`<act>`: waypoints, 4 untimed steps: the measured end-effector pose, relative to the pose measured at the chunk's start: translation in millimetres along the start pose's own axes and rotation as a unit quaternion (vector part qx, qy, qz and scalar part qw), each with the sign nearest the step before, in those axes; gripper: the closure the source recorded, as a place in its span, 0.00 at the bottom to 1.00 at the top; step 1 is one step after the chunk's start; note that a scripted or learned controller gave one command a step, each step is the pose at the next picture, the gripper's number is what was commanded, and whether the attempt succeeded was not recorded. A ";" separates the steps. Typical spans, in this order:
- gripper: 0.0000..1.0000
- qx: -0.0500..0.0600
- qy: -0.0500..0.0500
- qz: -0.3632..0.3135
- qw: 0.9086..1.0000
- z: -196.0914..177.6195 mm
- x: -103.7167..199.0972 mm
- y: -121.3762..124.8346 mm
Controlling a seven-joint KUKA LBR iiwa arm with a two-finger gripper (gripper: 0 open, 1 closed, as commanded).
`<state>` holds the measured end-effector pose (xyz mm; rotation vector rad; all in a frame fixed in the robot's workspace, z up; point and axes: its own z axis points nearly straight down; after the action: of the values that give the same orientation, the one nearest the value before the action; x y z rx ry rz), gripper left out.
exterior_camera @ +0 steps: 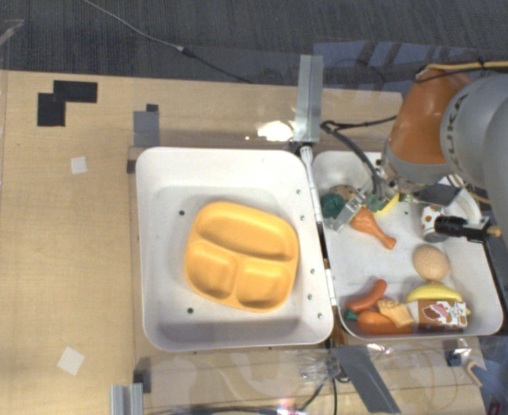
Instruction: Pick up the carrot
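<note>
You've got two shallow white bins side by side on the wooden desk: the left white bin sits centre frame and holds a yellow plastic sectioned tray, the right white bin sits at right of frame and holds the toys. The grey arm with the orange band comes in from the upper right, and its pincer hangs low over the upper left part of the right bin, amid a clutter of dark green and yellow bits; you can't tell from here whether the fingers are spread or pressed together. The orange toy carrot lies just below and right of the pincer tip, slanting down to the right, touching or nearly touching it, can't say which, and not clearly between the fingers. Lower in that bin: a beige egg-shaped toy at right, a yellow banana toy under it, a brown and white printed carton along the bottom wall, a red sausage-shaped toy and an orange rounded toy at bottom left of the bin. A white cup-like item with dark print sits near the right wall.
</note>
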<state>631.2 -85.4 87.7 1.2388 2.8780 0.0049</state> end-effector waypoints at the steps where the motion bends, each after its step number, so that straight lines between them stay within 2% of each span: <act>1: 0.00 0.000 -0.001 0.056 0.998 -0.4 -13.2 11.7; 2: 0.00 -0.001 -0.001 0.084 0.996 -1.1 20.1 -24.4; 3: 1.00 -0.004 -0.004 0.080 0.997 -14.4 19.2 -20.5; 4: 0.00 -0.004 -0.003 0.080 0.997 -13.7 19.5 -20.6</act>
<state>602.7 -85.4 101.2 1.4606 2.7622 0.0125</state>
